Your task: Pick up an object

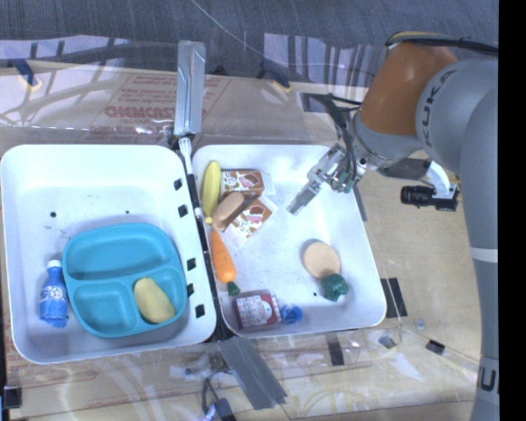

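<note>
Nearest the lens, low and left of my pincer, sits a red packet by the right bin's front wall, with a small blue thing beside it. Just below the pincer lie a tan disc and a dark green piece, touching each other. Further left, at the divider, an orange carrot runs along the wall. Far left, in the other bin, a blue tray holds a yellow lump, with a blue bottle beside it.

Level with the pincer and left of it: a banana, a bread roll and two printed packets, all clustered and touching.

My pincer hangs over bare bin floor, tilted, tips pointing down-left. Nothing sits between its tips; whether they're spread or closed, I cannot tell at this angle.

Step, as I judge it: approach, no target committed yet. No object is named, so any one counts. Closest candidates are the disc below and the roll cluster left. Next move calls for centring over one item, then descending. The disc looks flat and probably hard to pinch; the roll seems the easier grab.
</note>
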Tool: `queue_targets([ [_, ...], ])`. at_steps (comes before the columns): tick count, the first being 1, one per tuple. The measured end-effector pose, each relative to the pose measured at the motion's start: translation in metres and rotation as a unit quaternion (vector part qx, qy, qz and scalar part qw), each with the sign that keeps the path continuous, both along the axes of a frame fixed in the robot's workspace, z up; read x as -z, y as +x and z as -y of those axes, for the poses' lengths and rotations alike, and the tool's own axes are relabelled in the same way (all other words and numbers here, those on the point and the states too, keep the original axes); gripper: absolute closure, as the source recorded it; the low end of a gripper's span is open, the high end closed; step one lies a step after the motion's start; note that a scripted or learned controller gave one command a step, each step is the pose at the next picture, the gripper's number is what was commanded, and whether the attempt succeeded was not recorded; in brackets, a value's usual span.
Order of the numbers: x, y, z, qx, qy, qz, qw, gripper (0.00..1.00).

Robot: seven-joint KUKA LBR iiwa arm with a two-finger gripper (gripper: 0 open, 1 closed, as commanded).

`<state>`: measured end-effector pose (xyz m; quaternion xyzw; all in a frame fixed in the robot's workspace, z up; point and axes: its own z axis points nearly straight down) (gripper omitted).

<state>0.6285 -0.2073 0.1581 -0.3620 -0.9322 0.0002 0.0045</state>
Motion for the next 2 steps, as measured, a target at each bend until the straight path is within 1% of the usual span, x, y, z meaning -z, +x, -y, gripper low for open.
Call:
queue_targets([
  [1,0.044,-0.069,0.002,0.041,-0.0009,0.000,0.9992,0.00],
  [2,0.068,-0.151,-0.023,0.248,-0.0021,0.003,0.9688,0.00],
])
